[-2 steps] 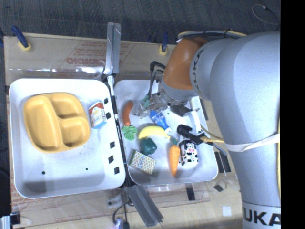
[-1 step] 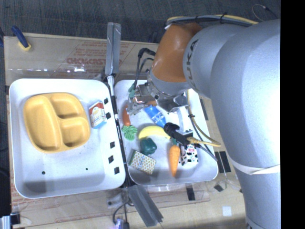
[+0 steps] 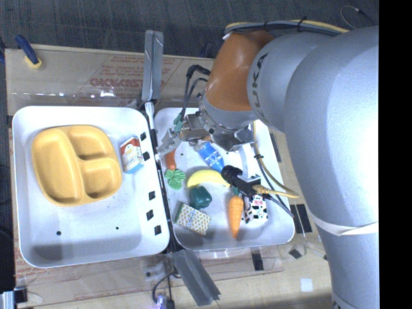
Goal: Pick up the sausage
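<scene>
The claw [image 3: 183,129], whose state I cannot tell, hangs at the right bin's [image 3: 283,234] far-left corner over the reddish sausage [image 3: 170,159], and may catch the divider [image 3: 153,76] instead.

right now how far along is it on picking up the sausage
Nothing looks done yet. The gripper is low at the upper left of the right bin, beside an orange-red piece that may be the sausage, but nothing can be seen between its fingers. The banana and carrot lie nearby. The grasp and lift remain.
</scene>
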`<state>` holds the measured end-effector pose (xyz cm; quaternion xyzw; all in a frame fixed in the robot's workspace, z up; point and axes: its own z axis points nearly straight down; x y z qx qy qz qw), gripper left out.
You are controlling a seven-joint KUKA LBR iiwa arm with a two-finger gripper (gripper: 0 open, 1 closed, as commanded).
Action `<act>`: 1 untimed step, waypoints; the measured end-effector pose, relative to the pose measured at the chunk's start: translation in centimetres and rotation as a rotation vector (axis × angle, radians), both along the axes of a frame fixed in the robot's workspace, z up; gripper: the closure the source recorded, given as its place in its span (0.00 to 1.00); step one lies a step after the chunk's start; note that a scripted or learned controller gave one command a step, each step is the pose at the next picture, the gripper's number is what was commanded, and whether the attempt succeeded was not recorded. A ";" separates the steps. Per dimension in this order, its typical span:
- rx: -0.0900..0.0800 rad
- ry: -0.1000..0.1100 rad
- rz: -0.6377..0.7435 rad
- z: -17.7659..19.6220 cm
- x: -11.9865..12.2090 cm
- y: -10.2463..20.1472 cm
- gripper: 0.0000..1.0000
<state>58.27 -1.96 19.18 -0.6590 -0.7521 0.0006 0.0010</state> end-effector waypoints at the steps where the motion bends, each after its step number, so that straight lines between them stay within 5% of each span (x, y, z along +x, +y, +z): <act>1: -0.001 -0.002 0.009 0.0 0.8 -0.9 0.00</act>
